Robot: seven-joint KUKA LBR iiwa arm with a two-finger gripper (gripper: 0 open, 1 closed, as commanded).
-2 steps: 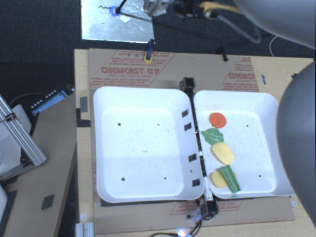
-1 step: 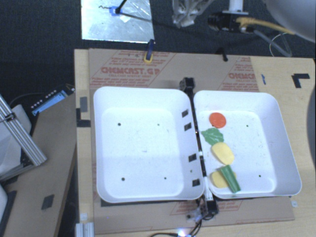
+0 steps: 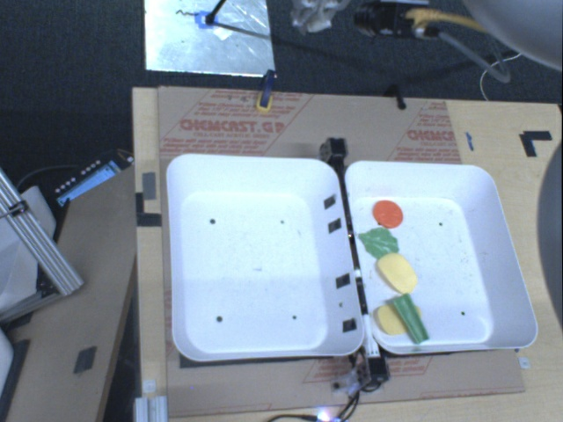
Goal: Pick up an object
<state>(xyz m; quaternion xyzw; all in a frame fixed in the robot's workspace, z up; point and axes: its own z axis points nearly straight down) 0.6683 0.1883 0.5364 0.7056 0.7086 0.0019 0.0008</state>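
Dark carpet is surrounding the bench [image 3: 79, 262], which is carrying a brown printed sheet [image 3: 237, 117] beneath two shallow white bins sitting side by side. Left bin [image 3: 189, 183] is lying next to right bin [image 3: 493, 236], their inner walls touching along a row of black clips [image 3: 339, 253]. A grey arm [image 3: 519, 11] is entering at the upper right corner, well apart from both bins; whether its fingers are released or clenched cannot be told. Lying in a column near the left wall of the right bin are the task's objects: a green stalk [image 3: 412, 318] resting across a yellow piece [image 3: 387, 319] at the near end, a second yellow piece [image 3: 398, 273] above it, a green leafy piece [image 3: 378, 241] touching that, and an orange-red disc [image 3: 388, 213] farthest away.
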